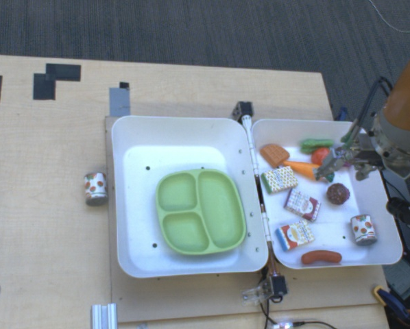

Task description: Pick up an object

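I count two cans [362, 229], three cartons [302, 204] around the chocolate ball [338, 193]; gripper [342, 166] above it, grip unreadable.

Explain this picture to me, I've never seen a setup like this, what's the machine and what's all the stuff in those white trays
One camera looks down on a bench. The grey and orange thing at right is a robot arm; its gripper hangs over the right bin, near a toy carrot and tomato. I see nothing held. That bin also has a sausage, a small can, little boxes and a brown ball. The left bin holds a green divided plate. Another can stands outside on the bench.
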